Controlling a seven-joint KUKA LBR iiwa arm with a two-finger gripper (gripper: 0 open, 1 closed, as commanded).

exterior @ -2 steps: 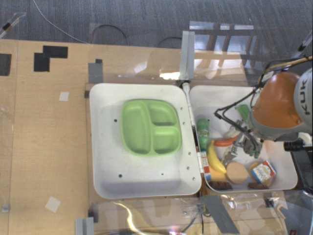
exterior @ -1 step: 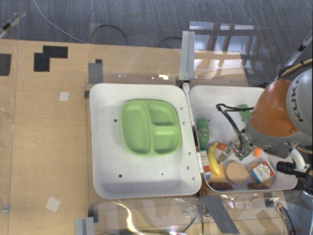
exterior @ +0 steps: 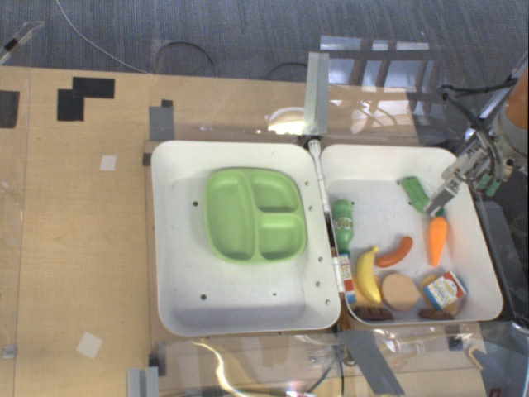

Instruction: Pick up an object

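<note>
The right bin (exterior: 479, 222) holds several toy foods. An orange carrot (exterior: 437, 240) lies near its right wall, with a small green block (exterior: 413, 192) above and to the left of it. My gripper (exterior: 438, 205) reaches in from the right and hangs between these two, its tip just above the carrot's top end. Nothing is visibly held. Lower in the bin lie a red sausage (exterior: 393, 252), a yellow banana (exterior: 368, 278), a round brown bun (exterior: 399, 291) and a small printed box (exterior: 442, 291). A green bottle (exterior: 341, 224) lies along the left wall.
The left bin (exterior: 178, 288) holds a green divided plate (exterior: 252, 215). Dark flat bars (exterior: 372, 313) lie along the right bin's front wall. The arm's wrist (exterior: 504, 151) and cables overhang the right bin's far right corner.
</note>
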